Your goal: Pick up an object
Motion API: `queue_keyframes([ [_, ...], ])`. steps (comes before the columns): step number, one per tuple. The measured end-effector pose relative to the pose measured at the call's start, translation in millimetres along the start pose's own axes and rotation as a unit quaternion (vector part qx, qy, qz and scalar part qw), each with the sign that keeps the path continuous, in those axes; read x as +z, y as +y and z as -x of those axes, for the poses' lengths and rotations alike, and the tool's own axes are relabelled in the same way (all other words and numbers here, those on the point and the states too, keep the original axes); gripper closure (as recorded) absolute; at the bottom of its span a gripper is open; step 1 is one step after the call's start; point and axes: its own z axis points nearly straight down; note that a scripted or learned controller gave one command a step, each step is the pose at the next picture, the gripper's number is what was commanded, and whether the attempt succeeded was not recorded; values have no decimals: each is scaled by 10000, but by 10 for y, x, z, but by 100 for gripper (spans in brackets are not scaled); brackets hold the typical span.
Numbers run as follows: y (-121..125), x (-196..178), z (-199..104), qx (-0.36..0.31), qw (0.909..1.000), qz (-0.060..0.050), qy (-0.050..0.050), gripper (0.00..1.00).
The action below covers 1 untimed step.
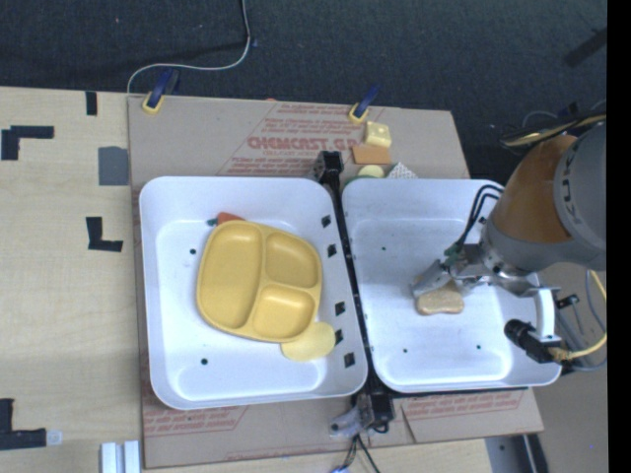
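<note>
- hand [436, 286] low in right bin [394, 363], touching tan bread-like piece [440, 304]; grip state can't tell
- yellow divided tray [258, 280] in left bin [168, 363], at 9 o'clock from hand

— What lies past the claw [441, 282]?
— Dark carpet [394, 28], well beyond it at the top of the view. A white cable [237, 28] loops there, up and left of the claw.
— And to its left?
— A pale wood bench [59, 294] with black tape marks [99, 236], well apart from it. Cardboard [286, 136] with red print spreads below the claw, with two clamps [158, 92] on its far edge.
</note>
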Motion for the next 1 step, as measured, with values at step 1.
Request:
queue_keyframes([
  [1,1036,-948,-961,-65,10000,59,15,100],
])
